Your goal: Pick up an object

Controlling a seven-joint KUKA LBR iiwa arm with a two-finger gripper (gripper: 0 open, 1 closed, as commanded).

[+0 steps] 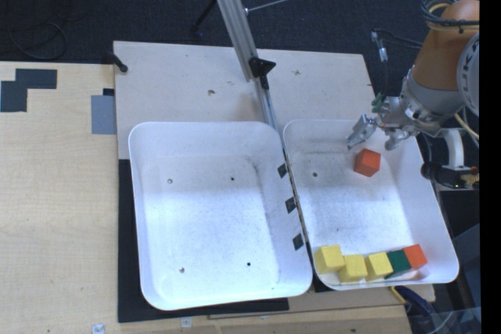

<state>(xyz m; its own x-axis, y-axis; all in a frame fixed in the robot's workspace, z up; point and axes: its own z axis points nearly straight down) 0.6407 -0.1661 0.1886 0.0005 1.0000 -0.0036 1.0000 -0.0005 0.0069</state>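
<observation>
A grey arm with an orange band reaches in from the right over the right-hand white bin [438,235], its end effector [376,135] hanging above the bin's far part with its two fingers spread wide and nothing between them. Just near of the fingertips and a little to the right, an orange-red cube [367,163] lies on the bin floor — apart from the end effector, not gripped. The cube is about as wide as it is long, so it has no clear long axis; it sits turned at a slight angle to the bin walls, one corner pointing toward the near-left.

Along the near wall of the same bin, a row of blocks runs left to right: three yellow blocks [354,263], a green block [399,260] and an orange block [415,254], packed side by side and touching.

The left-hand bin [156,160] sits just beside the right one, a row of dark clips at the seam between them. Both bins rest on a pale surface [180,82], where a slanted aluminium rail [235,19] rises from a black bracket at the far side.
</observation>
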